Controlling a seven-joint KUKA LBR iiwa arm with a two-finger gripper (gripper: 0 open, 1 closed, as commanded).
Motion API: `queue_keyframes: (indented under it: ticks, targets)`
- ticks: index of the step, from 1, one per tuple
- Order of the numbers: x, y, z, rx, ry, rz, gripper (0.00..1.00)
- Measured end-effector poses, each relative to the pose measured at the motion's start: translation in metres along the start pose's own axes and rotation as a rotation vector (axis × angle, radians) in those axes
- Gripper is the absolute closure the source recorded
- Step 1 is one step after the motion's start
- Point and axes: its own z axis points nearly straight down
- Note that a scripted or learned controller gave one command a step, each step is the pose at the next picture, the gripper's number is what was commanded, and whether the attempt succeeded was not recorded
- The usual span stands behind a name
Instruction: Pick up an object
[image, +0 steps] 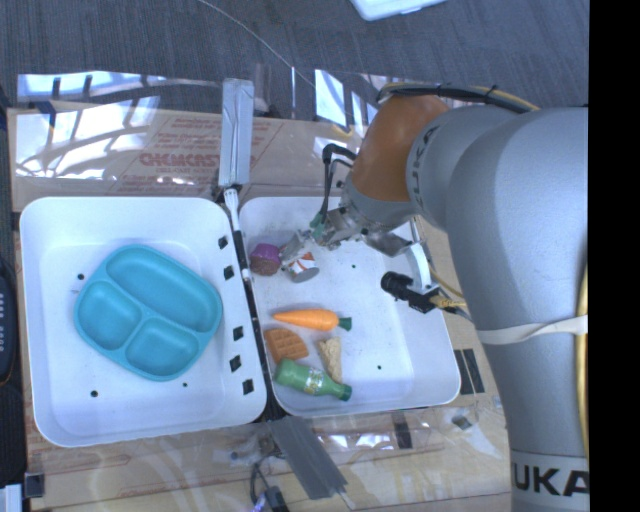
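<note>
Carrot (306, 320), orange with a green tip, lies in the middle of the right bin (425, 365), long axis across the bin and green end toward the arm (500, 230), which bears the letters "UKA" at its base. Around it sit a purple ball (265, 259), a small red-and-white item (302, 265), a waffle (285, 345), a cone (331, 357) and a green bottle (313, 381) lying on its side. End effector (322, 232) hangs over the bin's far part near the red-and-white item, its state not discernible; the left bin (50, 400) holds a blue divided plate (148, 312), and faint unreadable lettering marks the cardboard (180, 150) on the tabletop behind.
</note>
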Motion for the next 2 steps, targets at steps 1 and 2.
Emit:
queue_keyframes:
  ticks: [1, 2]
  targets:
    - [0.005, 0.000, -0.006, 0.005, 0.008, -0.009, 1.00]
    - [0.091, -0.029, -0.093, 0.012, 0.017, -0.195, 1.00]
